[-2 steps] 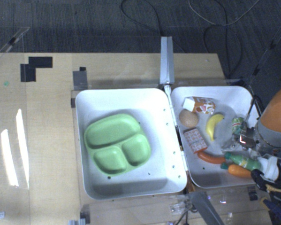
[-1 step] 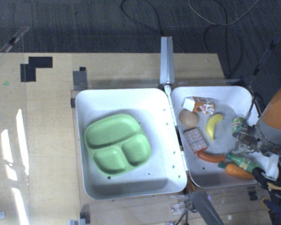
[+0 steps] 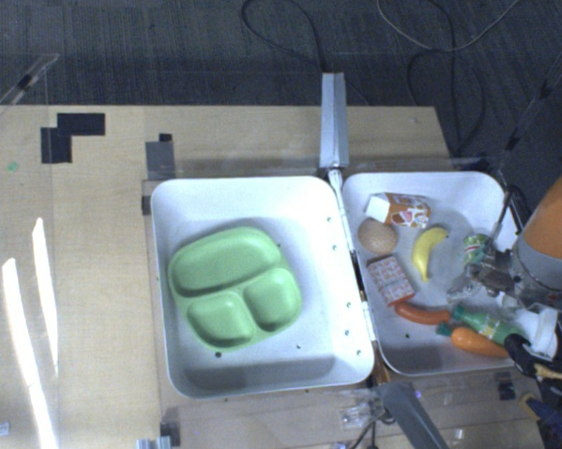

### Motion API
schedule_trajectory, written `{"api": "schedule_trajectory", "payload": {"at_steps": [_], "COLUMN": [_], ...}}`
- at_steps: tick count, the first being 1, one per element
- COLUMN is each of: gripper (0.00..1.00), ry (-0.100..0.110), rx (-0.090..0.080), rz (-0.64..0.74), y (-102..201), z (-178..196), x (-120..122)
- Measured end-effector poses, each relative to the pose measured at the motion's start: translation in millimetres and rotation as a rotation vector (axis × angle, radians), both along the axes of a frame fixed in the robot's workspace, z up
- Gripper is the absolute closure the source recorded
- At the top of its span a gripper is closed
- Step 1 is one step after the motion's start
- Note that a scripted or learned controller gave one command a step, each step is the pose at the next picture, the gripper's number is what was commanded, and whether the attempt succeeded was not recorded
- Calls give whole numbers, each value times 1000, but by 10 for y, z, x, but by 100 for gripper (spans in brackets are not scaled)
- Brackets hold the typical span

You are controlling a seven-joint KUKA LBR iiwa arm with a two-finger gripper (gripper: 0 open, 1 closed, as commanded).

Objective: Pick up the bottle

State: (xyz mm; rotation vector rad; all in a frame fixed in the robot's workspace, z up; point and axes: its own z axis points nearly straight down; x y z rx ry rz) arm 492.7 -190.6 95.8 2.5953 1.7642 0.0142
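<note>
Bottle (image 3: 483,323) lying at right bin's (image 3: 467,183) near edge, long axis running left-right, touching carrot (image 3: 477,344); gripper (image 3: 485,272) hovering just behind it, grip state unreadable. Counting one bottle, one banana (image 3: 429,250), one sausage (image 3: 421,312), one green tray (image 3: 233,285) sitting in left bin (image 3: 270,374)

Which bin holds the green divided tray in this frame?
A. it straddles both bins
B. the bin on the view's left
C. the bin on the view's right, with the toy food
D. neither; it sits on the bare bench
B: the green divided tray lies wholly inside the left bin, while the banana and other toy food lie in the right bin.
</note>
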Motion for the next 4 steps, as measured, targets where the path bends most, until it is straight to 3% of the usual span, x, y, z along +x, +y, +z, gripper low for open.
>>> {"api": "schedule_trajectory", "payload": {"at_steps": [1,2,3,4], "gripper": [0,100,0,0], "ry": [4,1,1,3], "rx": [4,1,2,4], "rz": [-16,-9,-9,-75], "y": [-35,-30,-30,-28], "z": [-80,1,0,-80], "x": [-18,6,5,-16]}}
